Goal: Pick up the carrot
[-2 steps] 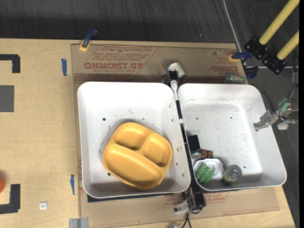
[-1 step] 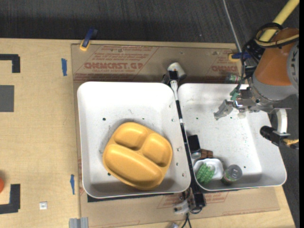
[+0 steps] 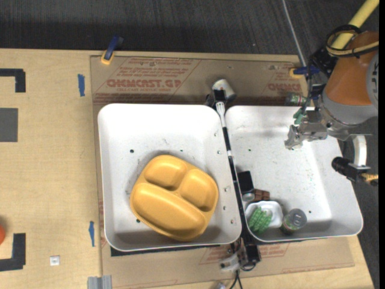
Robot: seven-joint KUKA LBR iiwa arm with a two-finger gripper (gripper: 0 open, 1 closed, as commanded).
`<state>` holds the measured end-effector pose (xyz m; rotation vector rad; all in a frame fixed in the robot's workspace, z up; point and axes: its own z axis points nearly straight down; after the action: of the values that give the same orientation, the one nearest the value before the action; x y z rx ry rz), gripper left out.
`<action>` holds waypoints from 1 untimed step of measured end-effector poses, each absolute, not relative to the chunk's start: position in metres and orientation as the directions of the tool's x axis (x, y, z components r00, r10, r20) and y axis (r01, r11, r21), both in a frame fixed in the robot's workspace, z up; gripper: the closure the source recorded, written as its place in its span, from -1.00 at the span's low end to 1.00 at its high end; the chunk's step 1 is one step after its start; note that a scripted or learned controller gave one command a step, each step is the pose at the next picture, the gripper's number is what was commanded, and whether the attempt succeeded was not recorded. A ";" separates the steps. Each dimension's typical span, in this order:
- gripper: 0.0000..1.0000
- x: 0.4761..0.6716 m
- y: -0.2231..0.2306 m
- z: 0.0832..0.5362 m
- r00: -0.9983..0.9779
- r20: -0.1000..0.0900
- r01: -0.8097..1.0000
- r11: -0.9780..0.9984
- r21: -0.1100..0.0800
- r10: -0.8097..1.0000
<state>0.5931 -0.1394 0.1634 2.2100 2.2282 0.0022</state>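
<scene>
Single fixed camera above the desk (image 3: 48, 161), looking down at a slant, far enough to frame both white bins: left bin (image 3: 120, 125), right bin (image 3: 337, 215). Arm (image 3: 352, 83) enters from right.

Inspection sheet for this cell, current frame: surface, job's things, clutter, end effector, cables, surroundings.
Surface: tan bench; printed cardboard under the left bin and right bin.
Job's things: nothing seen.
Clutter: large yellow lump in the left bin; white tray of green bits, can and black block in the right bin's near corner.
End effector: over the right bin's far side, apart from the clutter.
Cables: black cable along the seam between the bins; yellow hose on the arm.
Surroundings: blue clamp, blue tape, black floor marks, dark carpet beyond.
</scene>
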 end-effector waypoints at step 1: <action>1.00 0.558 -0.095 0.257 0.148 0.000 0.989 -0.148 0.000 0.989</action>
<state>0.5583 -0.0946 0.2571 2.3804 2.0498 0.0004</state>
